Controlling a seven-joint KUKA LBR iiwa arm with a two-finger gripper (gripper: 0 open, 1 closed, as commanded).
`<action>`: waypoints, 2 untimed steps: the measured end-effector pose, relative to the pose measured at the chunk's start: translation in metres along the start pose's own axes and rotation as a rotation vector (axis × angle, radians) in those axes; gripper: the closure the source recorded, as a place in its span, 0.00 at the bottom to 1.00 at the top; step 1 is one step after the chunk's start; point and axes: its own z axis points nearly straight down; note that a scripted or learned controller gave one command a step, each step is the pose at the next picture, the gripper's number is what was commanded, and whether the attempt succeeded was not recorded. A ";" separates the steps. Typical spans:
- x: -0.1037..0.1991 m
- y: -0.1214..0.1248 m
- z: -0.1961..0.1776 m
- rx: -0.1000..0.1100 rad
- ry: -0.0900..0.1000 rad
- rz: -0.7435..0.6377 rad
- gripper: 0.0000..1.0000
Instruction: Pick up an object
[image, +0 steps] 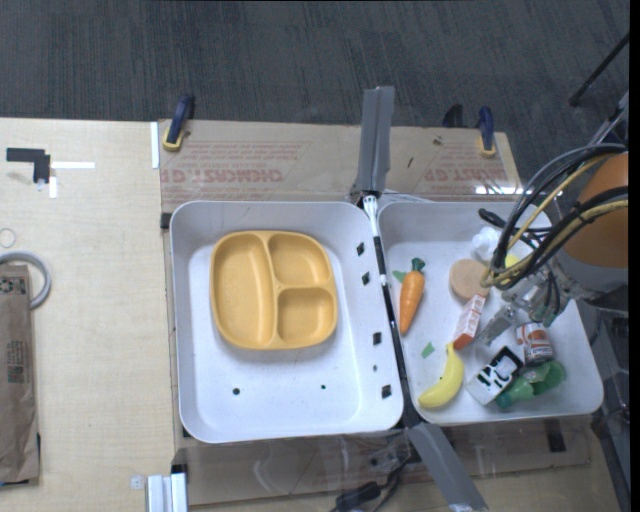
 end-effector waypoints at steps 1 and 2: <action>0.027 0.002 0.010 0.002 0.005 -0.092 0.00; 0.025 0.040 0.010 0.001 0.003 -0.136 0.00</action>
